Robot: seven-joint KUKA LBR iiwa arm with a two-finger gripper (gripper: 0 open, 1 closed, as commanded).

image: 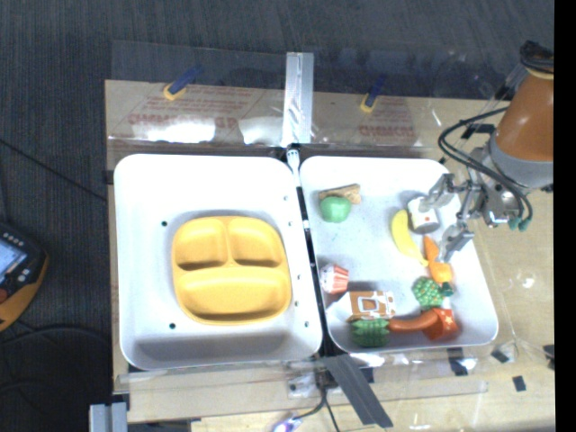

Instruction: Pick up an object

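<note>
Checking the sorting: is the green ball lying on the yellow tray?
No, the green ball lies in the right bin, while the yellow tray sits in the left bin.

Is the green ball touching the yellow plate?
Apart. The camera view shows the green ball in the right bin and the yellow plate in the left bin, with the bin walls between them.

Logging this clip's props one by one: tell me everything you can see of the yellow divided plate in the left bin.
The yellow plate looks like smooth moulded plastic, roughly rectangular with rounded corners. It has three compartments: two smaller ones side by side along the far edge and one wide one along the near edge, split by raised ridges. It lies flat and right side up near the middle of the left bin, resting on the bin's white floor. Nothing sits in its compartments, and nothing but the floor touches it.
</note>
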